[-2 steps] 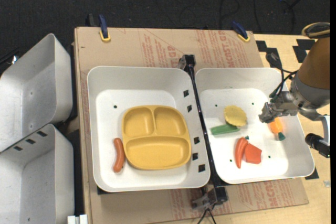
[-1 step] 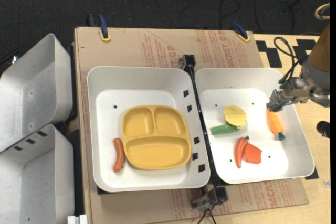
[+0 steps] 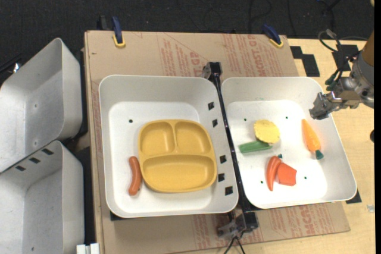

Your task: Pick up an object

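Bottom of the right bin point(image 3: 342, 184), closest to camera: red pepper piece point(image 3: 281, 173), two-tone red and orange, lying flat. Above it a green bean-like stick point(image 3: 256, 147) touching a yellow corn-like lump point(image 3: 266, 131). Carrot point(image 3: 311, 137) lies near the right wall, green tip down. Left bin point(image 3: 113, 128) holds a yellow divided tray point(image 3: 177, 155) with a sausage point(image 3: 135, 175) just beside its left edge. Gripper point(image 3: 321, 107) sits at the right bin's upper right rim, above the carrot, nothing visibly held; can't tell how wide the jaws are. Risk, as I judge it: carrot is close to the wall, so a descent could clip the rim or shove the carrot aside.
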`<state>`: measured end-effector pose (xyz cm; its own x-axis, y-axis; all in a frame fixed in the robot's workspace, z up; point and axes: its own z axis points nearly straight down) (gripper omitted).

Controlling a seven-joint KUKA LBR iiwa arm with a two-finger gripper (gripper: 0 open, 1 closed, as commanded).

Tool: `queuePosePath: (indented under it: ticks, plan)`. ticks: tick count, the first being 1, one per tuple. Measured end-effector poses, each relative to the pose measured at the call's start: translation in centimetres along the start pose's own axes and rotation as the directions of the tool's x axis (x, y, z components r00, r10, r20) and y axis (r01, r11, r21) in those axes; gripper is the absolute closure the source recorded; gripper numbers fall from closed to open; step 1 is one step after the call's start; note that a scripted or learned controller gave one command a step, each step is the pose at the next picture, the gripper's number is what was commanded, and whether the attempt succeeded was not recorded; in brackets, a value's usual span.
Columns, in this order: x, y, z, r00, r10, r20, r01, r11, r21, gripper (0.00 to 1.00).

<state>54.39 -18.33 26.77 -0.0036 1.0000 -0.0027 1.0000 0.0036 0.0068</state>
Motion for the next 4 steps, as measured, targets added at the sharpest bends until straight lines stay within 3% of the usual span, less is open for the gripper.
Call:
queuePosePath:
  ticks: [1, 2, 4]
  plan:
    - [0.0, 0.1, -2.7, 1.0, 0.001, 0.0, -0.001, 1.0, 0.002, 1.0]
    - [5.4, 1.6, -0.9, 1.0, -0.004, -0.005, 0.004, 1.0, 0.008, 1.0]
    - [16.0, 4.5, -1.5, 1.0, -0.004, -0.003, 0.004, 1.0, 0.004, 1.0]
